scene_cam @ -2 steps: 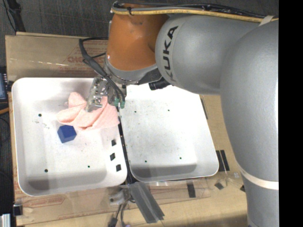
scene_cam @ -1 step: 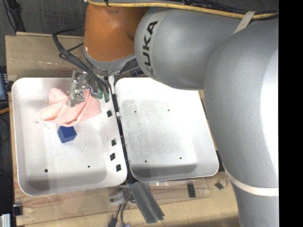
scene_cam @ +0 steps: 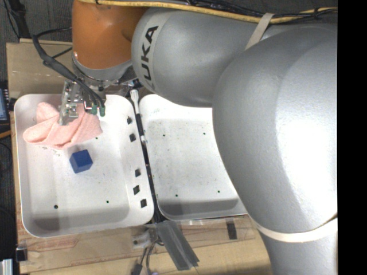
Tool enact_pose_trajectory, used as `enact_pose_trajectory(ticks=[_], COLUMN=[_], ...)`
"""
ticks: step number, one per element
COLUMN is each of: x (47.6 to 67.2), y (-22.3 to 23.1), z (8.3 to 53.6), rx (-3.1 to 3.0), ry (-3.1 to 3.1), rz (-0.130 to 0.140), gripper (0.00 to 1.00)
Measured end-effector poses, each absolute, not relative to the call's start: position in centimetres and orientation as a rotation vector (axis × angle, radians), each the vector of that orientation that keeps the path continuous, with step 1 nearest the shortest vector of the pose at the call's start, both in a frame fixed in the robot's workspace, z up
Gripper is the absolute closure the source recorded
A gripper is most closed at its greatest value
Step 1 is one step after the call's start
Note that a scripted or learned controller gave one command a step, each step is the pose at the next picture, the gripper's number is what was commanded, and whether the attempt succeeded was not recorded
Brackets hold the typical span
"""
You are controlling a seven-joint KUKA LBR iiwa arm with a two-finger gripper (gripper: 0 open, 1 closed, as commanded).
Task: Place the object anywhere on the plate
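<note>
Looking down at a slant on the bench, you are seeing two shallow white bins sitting side by side. The left bin (scene_cam: pixel 34 211) is taking up the left half of the frame, and the right bin (scene_cam: pixel 189 205) is lying in the middle, touching it along a shared edge. The grey arm (scene_cam: pixel 275 107) is reaching in from the right and covering most of the right side and top of the frame, its orange band (scene_cam: pixel 100 33) showing at the upper left.

The gripper (scene_cam: pixel 70 112) is hanging below that band, over the upper left part of the left bin. It is sitting right on top of a pink cloth (scene_cam: pixel 57 130), which is lying crumpled in the bin's upper left corner. You are not getting a clear look at the fingertips against the cloth, so whether the pincer is open, closed or gripping cannot be told.

A blue cube (scene_cam: pixel 81 160) is resting on the floor of the left bin, just below the cloth and slightly right of it, apart from the gripper.
</note>
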State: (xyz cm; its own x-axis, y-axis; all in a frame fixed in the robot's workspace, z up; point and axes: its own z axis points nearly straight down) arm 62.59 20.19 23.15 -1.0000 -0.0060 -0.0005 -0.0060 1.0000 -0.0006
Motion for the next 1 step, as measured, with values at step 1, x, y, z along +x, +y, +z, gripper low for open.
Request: enact_pose_trajectory(ticks=[1], x=[62.62], y=[20.18], z=[23.2], rx=[-0.009], ry=[3.14], rz=[-0.001], gripper=[0.0])
